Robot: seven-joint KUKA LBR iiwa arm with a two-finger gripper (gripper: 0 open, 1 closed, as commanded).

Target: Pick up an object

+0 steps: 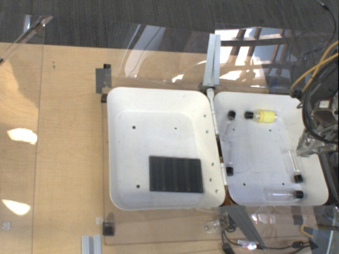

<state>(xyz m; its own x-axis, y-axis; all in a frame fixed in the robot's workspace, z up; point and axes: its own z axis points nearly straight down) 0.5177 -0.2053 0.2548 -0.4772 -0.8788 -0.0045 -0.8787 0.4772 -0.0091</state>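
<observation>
In the right bin (265, 157) lie several small clear tubes with black caps. One with a yellow body (263, 116) rests near the far wall. Another tube (230, 121) lies at the far left, and one more (229, 163) runs along the left wall. A tube (294, 167) lies near the right wall and another (283, 195) along the near wall. A dark ribbed rectangular pad (175, 174) lies flat in the left bin (159, 115). My gripper (312, 143) hangs at the right bin's right edge, above and right of the right-wall tube, with nothing visibly held.
The arm's body and its cables (320, 89) crowd the right edge of the view. A metal post (212, 62) stands behind the gap between the bins. Clamps and cables (238, 229) lie in front of the right bin. Wooden bench (53, 142) stretches to the left.
</observation>
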